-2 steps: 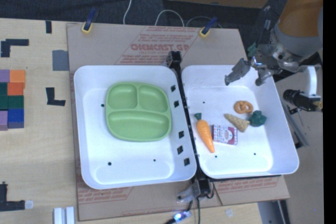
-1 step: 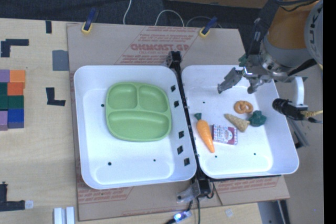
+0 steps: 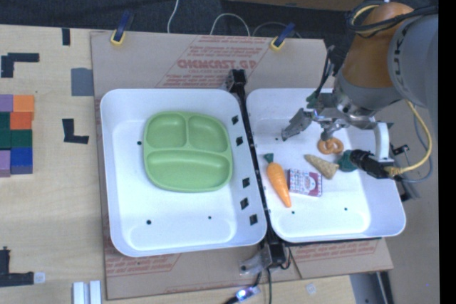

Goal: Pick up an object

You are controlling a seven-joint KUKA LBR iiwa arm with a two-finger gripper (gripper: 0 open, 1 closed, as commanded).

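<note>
A: Left bin (image 3: 121, 224) carries a green tray (image 3: 188, 152). Right bin (image 3: 356, 221)?

B: Carrot (image 3: 278, 183) at 8 o'clock, pink packet (image 3: 305, 182) centre, pretzel (image 3: 330, 146) at 2.

A: Pincer (image 3: 312, 126)?

B: Splayed open, holding nothing, poised beside the pretzel. Approach step, I'd judge; next, centre over it, descend, close.

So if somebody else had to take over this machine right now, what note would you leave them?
Gripper: fingers open, nothing between them, poised over the right bin near its back.
In that bin: pretzel, carrot, pink carton, a wedge-shaped piece.
Left bin: green divided plate.
Done: nothing picked yet.
Left: close on one object, probably the pretzel, and lift it.
</note>
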